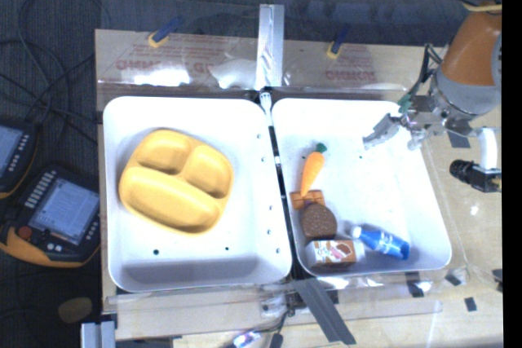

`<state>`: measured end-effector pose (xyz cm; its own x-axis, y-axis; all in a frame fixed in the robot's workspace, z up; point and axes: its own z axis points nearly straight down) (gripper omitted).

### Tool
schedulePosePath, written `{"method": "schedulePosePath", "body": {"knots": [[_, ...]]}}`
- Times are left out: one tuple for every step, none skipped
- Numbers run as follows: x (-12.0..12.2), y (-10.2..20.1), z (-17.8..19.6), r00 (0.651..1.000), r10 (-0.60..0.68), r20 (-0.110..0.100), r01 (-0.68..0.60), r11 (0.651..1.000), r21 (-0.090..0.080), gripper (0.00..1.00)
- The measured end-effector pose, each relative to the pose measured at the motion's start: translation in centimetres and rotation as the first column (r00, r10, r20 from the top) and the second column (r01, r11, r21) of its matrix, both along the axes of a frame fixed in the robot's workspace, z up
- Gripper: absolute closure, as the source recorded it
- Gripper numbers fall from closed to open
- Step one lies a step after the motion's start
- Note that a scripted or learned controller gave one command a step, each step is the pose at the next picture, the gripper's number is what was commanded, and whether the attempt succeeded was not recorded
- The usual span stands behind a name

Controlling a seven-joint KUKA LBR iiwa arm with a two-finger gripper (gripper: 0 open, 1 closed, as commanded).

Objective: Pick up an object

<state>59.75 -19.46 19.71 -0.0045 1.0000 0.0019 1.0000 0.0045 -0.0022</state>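
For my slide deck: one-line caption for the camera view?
Gripper open over the right bin, apart from carrot, cookie and bottle; yellow bread in left bin.

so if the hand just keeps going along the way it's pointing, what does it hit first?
The hand points left and slightly down over the right bin. On that line it would likely meet bare bin floor first, just short of the carrot. Its height is unclear from this view.
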Motion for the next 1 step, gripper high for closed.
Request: {"method": "schedulePosePath", "body": {"knots": [[7.09,2.19,-0.63,0.991,0.131,-0.001,-0.131,0.991,-0.006,0.00]]}}
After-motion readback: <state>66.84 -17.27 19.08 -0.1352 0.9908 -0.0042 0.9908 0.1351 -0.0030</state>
